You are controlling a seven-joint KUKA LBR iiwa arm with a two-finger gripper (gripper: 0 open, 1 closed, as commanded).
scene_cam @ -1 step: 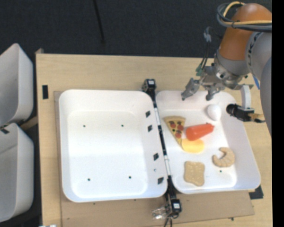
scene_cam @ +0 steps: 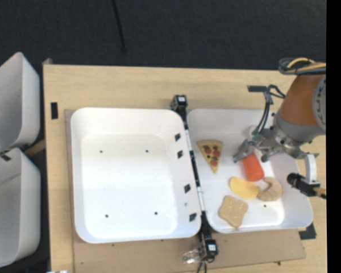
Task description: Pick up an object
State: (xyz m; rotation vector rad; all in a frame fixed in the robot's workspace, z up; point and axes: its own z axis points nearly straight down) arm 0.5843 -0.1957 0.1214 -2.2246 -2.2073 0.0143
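In the right bin [scene_cam: 292,216] lie several toy foods: a pizza slice [scene_cam: 210,153], an orange-red cylinder [scene_cam: 252,168], a yellow piece [scene_cam: 242,188], a tan bread slice [scene_cam: 233,211] and a brown ring-shaped pastry [scene_cam: 270,189]. My gripper [scene_cam: 253,152] hangs low over the right bin, directly at the upper end of the orange-red cylinder. The gripper body hides the contact there, so a hold on the cylinder cannot be made out. The cylinder's lower end nearly touches the yellow piece and the pastry.
The left bin [scene_cam: 75,169] sits beside the right one, with a hinged divider [scene_cam: 190,169] between them. The arm [scene_cam: 300,104] enters from the right over the right bin's far corner. White containers [scene_cam: 8,152] stand off the bench at left.
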